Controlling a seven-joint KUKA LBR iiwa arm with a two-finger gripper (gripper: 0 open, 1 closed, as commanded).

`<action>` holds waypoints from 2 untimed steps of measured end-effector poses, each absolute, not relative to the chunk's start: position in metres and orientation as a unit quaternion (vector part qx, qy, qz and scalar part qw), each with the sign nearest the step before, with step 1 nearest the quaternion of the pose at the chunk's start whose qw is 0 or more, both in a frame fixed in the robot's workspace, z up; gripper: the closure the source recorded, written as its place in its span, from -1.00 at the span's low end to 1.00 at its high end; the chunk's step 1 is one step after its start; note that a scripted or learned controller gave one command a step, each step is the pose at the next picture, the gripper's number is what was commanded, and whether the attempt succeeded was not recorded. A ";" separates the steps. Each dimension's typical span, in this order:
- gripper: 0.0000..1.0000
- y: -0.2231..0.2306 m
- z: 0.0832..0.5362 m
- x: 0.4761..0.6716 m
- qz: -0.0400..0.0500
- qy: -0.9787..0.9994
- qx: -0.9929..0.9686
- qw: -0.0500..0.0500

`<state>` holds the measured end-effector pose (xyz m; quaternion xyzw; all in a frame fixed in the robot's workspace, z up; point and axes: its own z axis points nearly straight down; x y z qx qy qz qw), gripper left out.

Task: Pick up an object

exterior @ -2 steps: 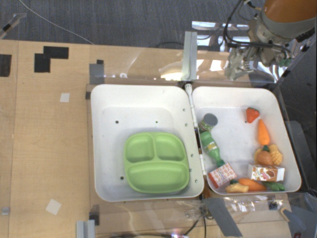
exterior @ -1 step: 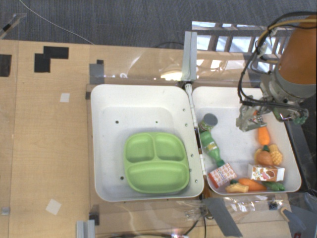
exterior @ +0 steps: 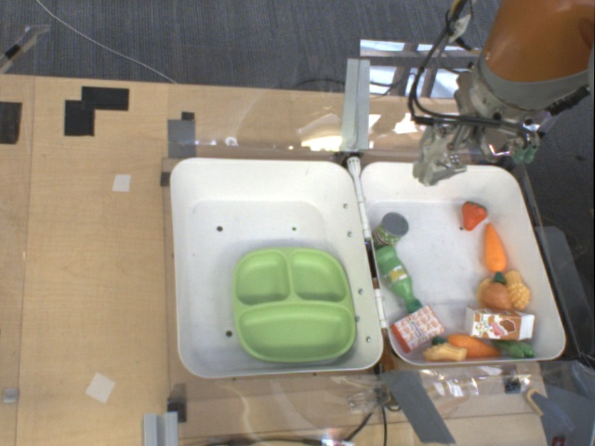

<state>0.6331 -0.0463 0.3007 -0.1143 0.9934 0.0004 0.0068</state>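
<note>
Camera view from above: the gripper (exterior: 437,168) hangs over the far rim of the right bin (exterior: 428,240), below the grey wrist and the orange band of the arm (exterior: 535,26). Nothing is seen between its fingers, but whether they are spread or closed I cannot tell at this angle.

Nearest to it inside the right bin, a red strawberry (exterior: 473,215) lies by the far right side, well apart from the gripper. Just in front of the strawberry lies an orange carrot (exterior: 495,247), pointing toward the near edge. Toward the bin's left wall a green bottle (exterior: 395,273) lies on its side, its grey cap (exterior: 394,224) end facing the far side. Near the right wall sits an orange and yellow fruit-like toy (exterior: 504,292). Along the near edge are a red patterned box (exterior: 417,328), a second carrot-like piece (exterior: 465,347) and a small white and orange carton (exterior: 500,325), close together.

In the left bin (exterior: 214,212) rests a green divided plate (exterior: 294,303), toward the near right corner. Both bins stand side by side on the wooden bench (exterior: 84,277).
</note>
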 end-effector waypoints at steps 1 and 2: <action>1.00 -0.047 0.315 0.635 -0.001 0.993 -0.114 0.012; 1.00 -0.046 0.360 0.670 0.000 0.997 -0.070 0.007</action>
